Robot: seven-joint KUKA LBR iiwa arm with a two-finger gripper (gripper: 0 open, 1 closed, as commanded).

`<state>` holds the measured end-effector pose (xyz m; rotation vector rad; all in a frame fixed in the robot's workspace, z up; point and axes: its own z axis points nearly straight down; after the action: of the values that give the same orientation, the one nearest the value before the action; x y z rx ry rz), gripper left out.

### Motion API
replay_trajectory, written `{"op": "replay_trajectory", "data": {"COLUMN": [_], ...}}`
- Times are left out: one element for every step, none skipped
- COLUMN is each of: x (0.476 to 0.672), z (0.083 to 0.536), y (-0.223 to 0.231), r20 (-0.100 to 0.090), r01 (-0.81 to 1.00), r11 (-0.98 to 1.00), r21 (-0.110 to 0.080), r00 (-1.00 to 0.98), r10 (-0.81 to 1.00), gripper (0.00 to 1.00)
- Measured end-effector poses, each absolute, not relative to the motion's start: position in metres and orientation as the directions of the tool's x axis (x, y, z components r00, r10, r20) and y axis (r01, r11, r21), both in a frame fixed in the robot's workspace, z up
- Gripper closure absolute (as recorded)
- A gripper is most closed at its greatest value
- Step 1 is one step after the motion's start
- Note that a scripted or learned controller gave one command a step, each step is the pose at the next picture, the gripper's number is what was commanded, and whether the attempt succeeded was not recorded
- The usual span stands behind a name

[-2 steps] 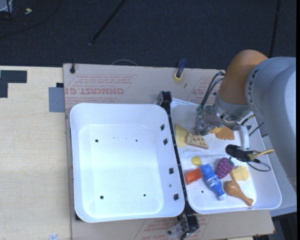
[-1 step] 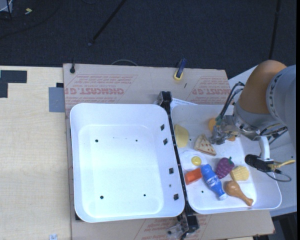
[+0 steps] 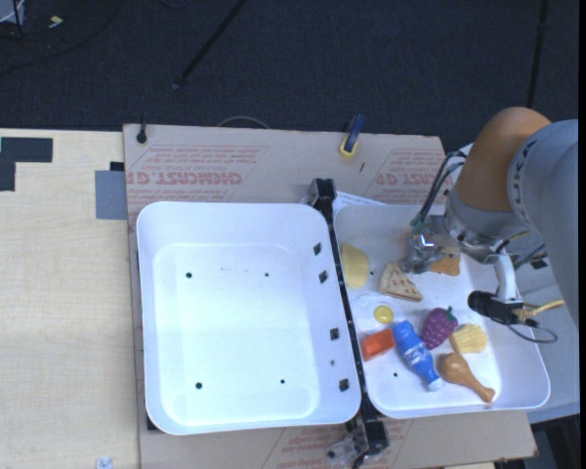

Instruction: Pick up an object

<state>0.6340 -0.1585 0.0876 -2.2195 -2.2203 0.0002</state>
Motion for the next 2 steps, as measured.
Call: {"op": "replay_trajectory", "data": {"x": [0.644, 0.646], "z": [0.087, 0.195], "y": [-0.085, 0.046], "r20": [0.004, 0.005], "r01": [1.000, 1.000], "r11": [0.005, 0.011], "r21": [-0.002, 0.010], "r00": [-0.005, -0.011], "r10": [1.000, 1.000], "gripper": [1.00, 1.00]}}
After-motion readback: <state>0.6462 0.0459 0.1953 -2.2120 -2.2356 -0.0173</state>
